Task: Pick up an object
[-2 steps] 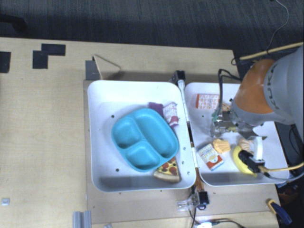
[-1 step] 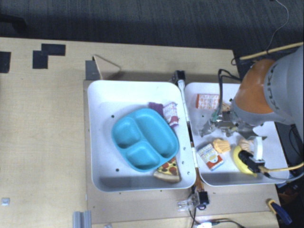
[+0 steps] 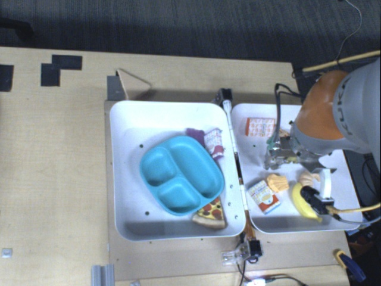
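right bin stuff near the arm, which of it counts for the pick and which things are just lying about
For the pick, near the gripper in the right bin:
- small carton
- round bun-like toy
- banana
- white box with orange print

Just lying about, in the left bin:
- blue divided plate
- pizza slice
- purple packet

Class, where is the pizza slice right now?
The pizza slice lies in the left bin, near its front right corner, tucked against the blue divided plate.
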Controlling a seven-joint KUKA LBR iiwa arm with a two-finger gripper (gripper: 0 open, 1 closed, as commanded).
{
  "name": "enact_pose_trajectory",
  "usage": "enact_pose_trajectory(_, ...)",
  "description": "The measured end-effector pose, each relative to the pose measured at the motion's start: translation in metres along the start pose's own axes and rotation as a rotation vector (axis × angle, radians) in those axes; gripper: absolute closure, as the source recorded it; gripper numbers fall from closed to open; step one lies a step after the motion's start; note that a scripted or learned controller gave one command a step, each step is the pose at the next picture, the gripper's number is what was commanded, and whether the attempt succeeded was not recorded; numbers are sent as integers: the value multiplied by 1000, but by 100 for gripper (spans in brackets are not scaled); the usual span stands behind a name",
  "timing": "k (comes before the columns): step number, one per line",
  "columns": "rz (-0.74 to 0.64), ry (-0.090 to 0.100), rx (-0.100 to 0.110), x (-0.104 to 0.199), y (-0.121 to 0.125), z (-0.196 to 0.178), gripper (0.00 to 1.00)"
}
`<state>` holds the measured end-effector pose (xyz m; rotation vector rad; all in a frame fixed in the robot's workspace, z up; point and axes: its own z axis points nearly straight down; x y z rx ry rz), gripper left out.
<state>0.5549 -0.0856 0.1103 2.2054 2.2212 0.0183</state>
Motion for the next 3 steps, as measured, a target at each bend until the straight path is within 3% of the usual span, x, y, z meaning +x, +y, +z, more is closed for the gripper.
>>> enact_pose_trajectory(1,0,0,0,0,0,0,0)
enact_pose_trajectory(2,5,0,8,3,-8,23,0)
enact_pose_trajectory(3,3,-1,2,3,-5,10,100)
